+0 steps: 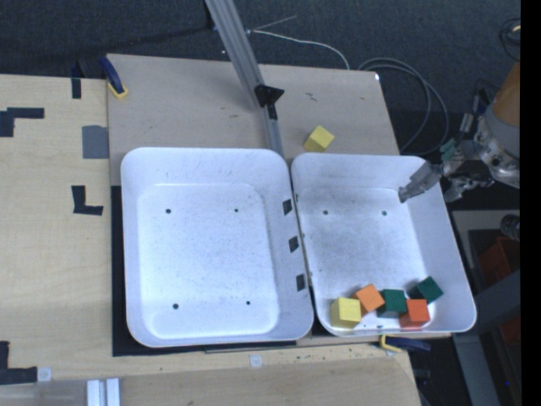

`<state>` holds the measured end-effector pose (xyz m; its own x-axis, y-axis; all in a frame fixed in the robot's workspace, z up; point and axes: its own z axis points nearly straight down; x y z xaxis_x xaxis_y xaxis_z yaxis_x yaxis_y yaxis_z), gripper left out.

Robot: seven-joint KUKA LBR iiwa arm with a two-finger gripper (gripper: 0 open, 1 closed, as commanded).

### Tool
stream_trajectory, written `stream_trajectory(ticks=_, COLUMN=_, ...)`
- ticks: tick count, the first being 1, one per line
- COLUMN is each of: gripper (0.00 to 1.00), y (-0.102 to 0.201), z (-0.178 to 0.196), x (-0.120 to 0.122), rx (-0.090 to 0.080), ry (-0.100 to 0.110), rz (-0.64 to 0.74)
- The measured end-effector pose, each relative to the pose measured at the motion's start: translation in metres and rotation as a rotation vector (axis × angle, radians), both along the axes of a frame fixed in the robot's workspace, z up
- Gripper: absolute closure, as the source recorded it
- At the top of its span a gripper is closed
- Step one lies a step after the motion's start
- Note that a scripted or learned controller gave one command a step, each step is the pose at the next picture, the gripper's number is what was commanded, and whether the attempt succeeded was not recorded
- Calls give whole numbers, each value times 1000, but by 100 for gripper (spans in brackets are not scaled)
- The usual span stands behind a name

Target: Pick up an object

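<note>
White plastic bins sit side by side on the bench (186, 83), the left bin (144, 227) next to the right bin (448, 252), touching along their inner edges. Coming in from the right is the arm (507, 134), just its wrist end showing, hanging over the right bin's upper right edge and angled down and to the left. Its gripper (427, 180) sits right above that bin's rim with one grey finger (414, 186) poking inward over the bin floor; nothing is between the fingers, but whether they're spread or pressed together I honestly can't tell. All the blocks are down in the right bin's near corner, well apart from the gripper: a yellow block (347, 311), an orange block (369, 297), a green block (394, 300), a red block (416, 312) and a dark green block (428, 289), bunched together. One more yellow cube (319, 139) lies on the bench just beyond the bins.
</note>
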<state>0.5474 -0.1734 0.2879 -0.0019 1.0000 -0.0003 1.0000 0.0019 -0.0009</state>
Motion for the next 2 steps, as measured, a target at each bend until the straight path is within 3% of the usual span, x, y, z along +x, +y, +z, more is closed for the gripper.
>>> stream_trajectory(ticks=1, gripper=0, y=60, z=-108, x=67, rx=2, ry=6, rz=4)
stream_trajectory(ticks=2, gripper=0, y=193, z=-96, x=56, rx=4, ry=2, rz=8)
